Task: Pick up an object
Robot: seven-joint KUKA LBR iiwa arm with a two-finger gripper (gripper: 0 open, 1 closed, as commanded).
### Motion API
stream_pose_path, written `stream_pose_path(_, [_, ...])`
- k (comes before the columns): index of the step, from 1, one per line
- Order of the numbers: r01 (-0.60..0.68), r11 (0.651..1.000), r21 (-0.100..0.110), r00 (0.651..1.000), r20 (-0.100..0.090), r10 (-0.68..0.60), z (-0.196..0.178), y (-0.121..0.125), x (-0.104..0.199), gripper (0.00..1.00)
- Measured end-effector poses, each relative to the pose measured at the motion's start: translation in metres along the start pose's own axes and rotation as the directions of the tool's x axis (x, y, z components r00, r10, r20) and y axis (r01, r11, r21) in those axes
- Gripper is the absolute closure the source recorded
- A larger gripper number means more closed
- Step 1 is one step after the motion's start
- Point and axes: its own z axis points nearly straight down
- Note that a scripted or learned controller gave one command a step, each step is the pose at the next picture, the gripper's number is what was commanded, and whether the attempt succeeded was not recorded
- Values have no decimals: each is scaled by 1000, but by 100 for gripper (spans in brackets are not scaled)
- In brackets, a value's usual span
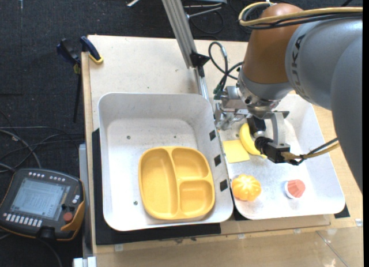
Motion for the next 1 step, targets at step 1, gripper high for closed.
stream_pose_path(1, [2,1000,-3,1000,-1,-2,-12,-7,56,100])
